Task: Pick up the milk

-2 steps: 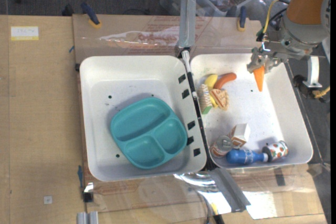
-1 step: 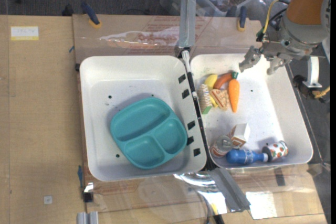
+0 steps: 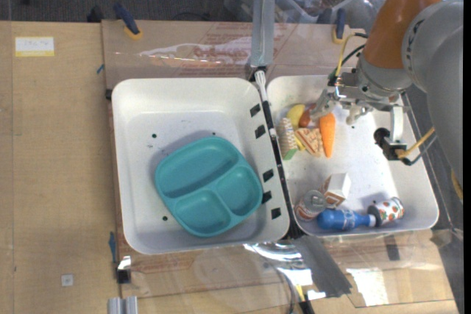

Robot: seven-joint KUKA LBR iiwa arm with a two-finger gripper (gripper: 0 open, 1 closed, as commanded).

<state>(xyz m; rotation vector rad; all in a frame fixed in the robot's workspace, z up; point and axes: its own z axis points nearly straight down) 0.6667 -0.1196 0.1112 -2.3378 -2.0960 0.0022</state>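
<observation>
The milk [image 3: 338,188] is a small white carton with a brown side, lying in the right bin [image 3: 418,191] near its front middle. My gripper [image 3: 342,106] hovers toward the back of that bin, over the top end of an orange carrot [image 3: 327,134]. It is open, with nothing between its fingers [image 3: 356,113]. The milk sits well in front of the gripper, apart from it.
Beside the carrot lie a yellow fruit [image 3: 296,115] and a striped wedge [image 3: 288,137]. In front of the milk are a round tin [image 3: 312,204], a blue bottle [image 3: 341,219] and a patterned can [image 3: 389,211]. The left bin [image 3: 132,129] holds a teal divided plate [image 3: 208,186].
</observation>
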